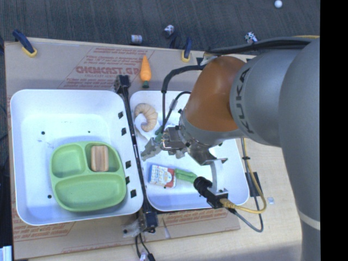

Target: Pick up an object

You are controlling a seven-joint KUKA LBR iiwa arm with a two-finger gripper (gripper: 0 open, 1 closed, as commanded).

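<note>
Seen from above: 2 shallow white bins side by side on a cardboard-covered bench (109,61). In the left bin (32,118), a green divided plate (87,186) with 3 compartments, a small tan block (99,157) lying in the upper right compartment. In the right bin (179,200), a pale curled shrimp-like toy (145,116) near the upper left corner, and a small blue and white carton (162,175) toward the front, touching a green object (186,175) just to its right. Over the right bin, the grey arm with its orange band (215,99), reaching in from the right and covering much of the bin. Below the band, the gripper (154,145), close to the bin's left wall, between the shrimp toy and the carton; fingers blurred, so cannot tell whether apart or together, and nothing clearly seen between them. Outside the bins, an orange carrot-shaped toy (145,69) lying on the cardboard above the divider. Black and yellow cables (239,205) trailing at the lower right of the bin.
</note>
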